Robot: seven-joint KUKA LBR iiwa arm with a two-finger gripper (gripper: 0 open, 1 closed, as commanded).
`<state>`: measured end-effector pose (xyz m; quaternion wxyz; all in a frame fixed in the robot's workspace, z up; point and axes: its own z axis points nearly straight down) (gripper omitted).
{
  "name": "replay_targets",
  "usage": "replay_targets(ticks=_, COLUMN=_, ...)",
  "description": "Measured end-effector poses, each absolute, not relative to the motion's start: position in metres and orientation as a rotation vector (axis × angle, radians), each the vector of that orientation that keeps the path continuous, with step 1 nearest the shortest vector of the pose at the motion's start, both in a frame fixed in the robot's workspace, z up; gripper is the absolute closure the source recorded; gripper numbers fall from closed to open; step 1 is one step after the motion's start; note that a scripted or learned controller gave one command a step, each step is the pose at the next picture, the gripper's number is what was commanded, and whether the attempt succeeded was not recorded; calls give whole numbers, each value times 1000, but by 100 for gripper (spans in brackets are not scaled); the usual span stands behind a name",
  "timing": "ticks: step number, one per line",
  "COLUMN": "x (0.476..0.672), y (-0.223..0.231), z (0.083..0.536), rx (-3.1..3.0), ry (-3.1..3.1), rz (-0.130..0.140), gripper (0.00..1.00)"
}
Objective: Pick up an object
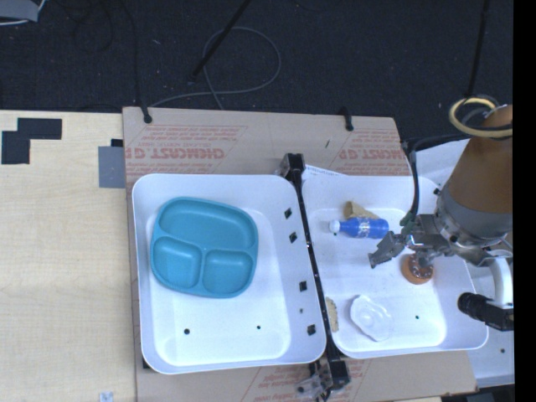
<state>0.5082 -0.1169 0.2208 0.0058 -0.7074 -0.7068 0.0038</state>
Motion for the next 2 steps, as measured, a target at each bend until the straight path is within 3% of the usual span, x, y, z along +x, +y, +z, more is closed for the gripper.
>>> replay_targets(ticks=1, x=510, y=-117, z=225, rx=-2218, ry=-2219, rz=3, gripper=0)
replay_targets(ticks=2, x=515, y=-122, z=164, rx=-2216, ry=-2216, rz=8, gripper=0)
